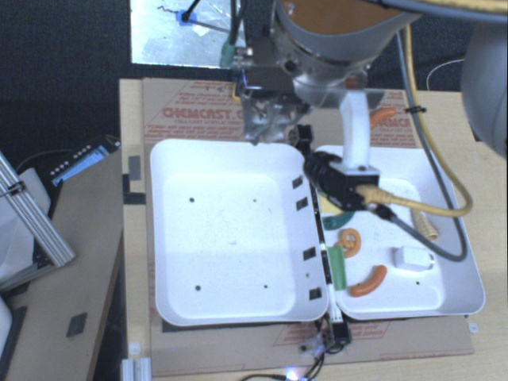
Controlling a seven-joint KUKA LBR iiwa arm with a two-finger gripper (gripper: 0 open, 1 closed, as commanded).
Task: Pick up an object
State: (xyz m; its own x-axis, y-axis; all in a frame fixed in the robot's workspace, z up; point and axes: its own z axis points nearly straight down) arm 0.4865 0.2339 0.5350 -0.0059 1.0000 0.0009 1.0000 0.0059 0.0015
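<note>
Gripper (274, 127) grip state: can't tell, hovers at left bin (171, 236) far edge. Orange sausage (369, 280) lies in right bin (468, 288), near side; looks light, smooth, maybe slippery. Pinch across its middle.

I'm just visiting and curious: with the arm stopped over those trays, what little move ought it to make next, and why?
Probably a shift toward the near side of the right bin, then down. The gripper hangs above the bins' far edge, while the orange sausage-shaped piece, pretzel and white block all lie nearer the camera.
</note>
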